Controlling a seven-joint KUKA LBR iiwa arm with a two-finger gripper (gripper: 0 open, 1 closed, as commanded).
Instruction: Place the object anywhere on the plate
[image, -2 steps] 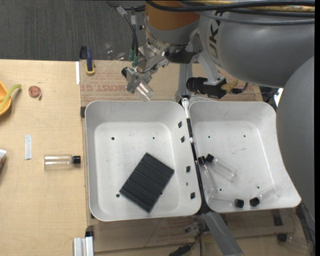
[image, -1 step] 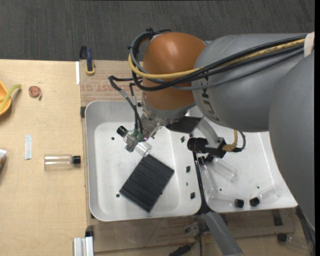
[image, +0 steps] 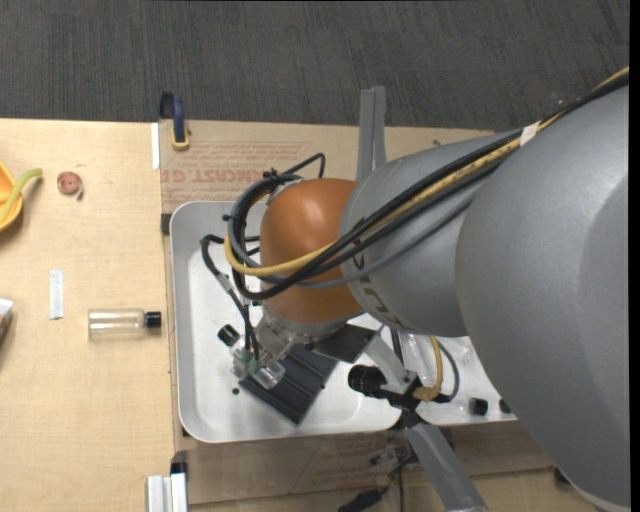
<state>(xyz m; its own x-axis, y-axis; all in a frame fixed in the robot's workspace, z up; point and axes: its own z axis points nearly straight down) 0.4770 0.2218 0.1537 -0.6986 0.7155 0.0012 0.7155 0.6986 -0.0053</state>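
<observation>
Plywood bench (image: 90, 230) bears a white bin (image: 200, 400) beside dark carpet (image: 300, 50).

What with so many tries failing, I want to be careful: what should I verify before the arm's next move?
1. Gripper is low inside the white bin, near its left front: ok.
2. An object is held in the gripper: cannot tell; its tip is dark and cluttered.
3. Where the plate is: cannot tell; the arm covers much of the bin.
4. Cables loop out beside the wrist and sit above the bin floor without catching on the rim: ok.
5. Clear bottle lies on the bench left of the bin, apart from the arm: ok.
</observation>
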